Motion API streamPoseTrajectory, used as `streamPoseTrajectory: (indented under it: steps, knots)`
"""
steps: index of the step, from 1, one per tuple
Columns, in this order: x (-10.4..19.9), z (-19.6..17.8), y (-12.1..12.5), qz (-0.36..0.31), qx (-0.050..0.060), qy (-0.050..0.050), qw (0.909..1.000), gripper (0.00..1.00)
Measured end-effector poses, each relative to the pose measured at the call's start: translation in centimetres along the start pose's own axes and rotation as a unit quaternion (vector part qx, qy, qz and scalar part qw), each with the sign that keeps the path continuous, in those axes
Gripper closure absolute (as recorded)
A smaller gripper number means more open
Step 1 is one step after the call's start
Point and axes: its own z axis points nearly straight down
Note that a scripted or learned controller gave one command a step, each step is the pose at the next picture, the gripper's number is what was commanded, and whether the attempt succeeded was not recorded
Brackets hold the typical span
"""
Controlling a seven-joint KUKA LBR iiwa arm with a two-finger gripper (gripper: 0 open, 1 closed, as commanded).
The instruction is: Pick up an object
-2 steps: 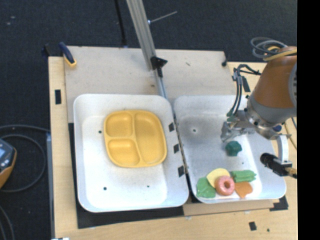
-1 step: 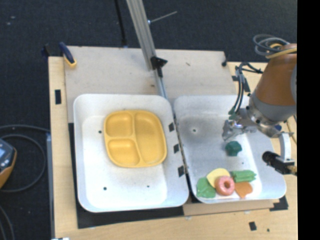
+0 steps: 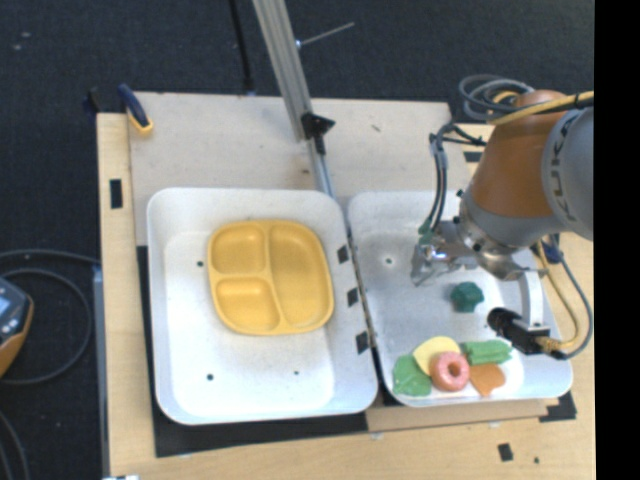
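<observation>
Grey arm (image 3: pixel 560 183) with orange band, reaching in from right, wrist bent down and left. Gripper (image 3: pixel 432 260) low, pointing left, nothing visible between metal fingers; finger spacing unclear.

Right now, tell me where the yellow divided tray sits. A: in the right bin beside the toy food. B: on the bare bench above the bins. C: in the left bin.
C: the yellow divided tray lies flat in the left bin, across the divide from the toy food.

Yellow divided plate (image 3: pixel 270 275), left bin (image 3: pixel 180 368)
</observation>
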Motion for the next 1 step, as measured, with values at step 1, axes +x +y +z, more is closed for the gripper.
streamPoseTrajectory:
  steps: [1]
  knots:
    - [6.13, -0.2, -0.84, -0.001, 0.0, 0.001, 1.0, 1.0]
